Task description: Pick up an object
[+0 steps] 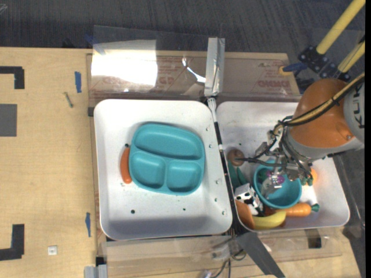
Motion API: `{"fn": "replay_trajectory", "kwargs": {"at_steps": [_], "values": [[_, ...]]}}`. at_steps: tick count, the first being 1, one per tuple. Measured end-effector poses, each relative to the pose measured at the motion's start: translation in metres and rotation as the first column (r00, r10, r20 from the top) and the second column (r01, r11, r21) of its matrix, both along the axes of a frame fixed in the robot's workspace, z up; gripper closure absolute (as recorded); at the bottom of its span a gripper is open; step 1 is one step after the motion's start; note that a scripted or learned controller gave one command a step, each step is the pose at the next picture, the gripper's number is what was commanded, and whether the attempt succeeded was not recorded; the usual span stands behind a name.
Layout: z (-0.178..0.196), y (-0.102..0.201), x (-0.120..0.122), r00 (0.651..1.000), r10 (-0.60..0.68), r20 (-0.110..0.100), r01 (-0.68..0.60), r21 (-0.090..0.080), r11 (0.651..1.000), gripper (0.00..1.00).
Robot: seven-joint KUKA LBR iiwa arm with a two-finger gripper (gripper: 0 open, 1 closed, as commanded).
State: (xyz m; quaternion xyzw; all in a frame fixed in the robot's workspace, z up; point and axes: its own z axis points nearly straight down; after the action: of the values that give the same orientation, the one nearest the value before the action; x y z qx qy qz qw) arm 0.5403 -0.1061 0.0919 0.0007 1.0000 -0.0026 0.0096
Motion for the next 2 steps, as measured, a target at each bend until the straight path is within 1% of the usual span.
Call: {"fn": "replay_trajectory", "kwargs": {"at_steps": [1, 2], "values": [[0.0001, 0.0028, -0.0066, 0.987, -0.160, 0.000, 0.160, 0.004, 0.987, 0.00], [-0.0011, 0.0059, 0.0019, 0.951, -0.310, -0.005, 0.310, 0.005, 0.951, 0.00]]}}
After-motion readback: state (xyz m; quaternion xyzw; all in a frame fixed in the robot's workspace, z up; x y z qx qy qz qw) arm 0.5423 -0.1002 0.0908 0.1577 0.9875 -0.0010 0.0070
